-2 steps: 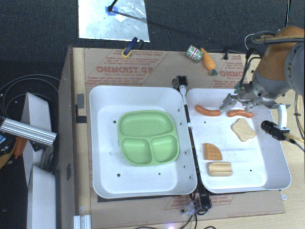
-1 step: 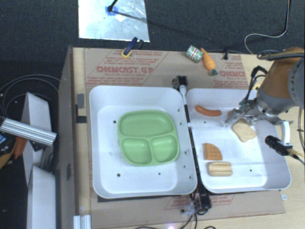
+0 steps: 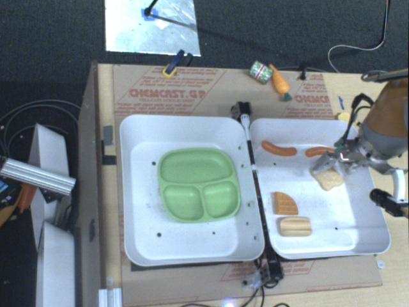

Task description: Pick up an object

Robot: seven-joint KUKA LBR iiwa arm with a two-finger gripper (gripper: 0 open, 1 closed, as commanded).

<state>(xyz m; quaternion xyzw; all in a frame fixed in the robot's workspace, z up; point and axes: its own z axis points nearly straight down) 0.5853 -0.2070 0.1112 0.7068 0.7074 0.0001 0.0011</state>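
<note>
tool (image 3: pixel 326 167) | right bin (image 3: pixel 367 238) | over pale piece (image 3: pixel 331 180) (touching)

Red lettering shows on the brown cardboard sheet (image 3: pixel 211 85) under the two bins: along its far edge, above the left bin (image 3: pixel 137 190), it reads "CHEMCAST GP", with a line of smaller red print beneath that is too fine to make out. Above the right bin (image 3: pixel 377 226) the same red print comes again, partly covered, only "CHEMCAST" legible. The small green can (image 3: pixel 261 71) lying on the cardboard carries a label, but its words are too small to read.
</note>
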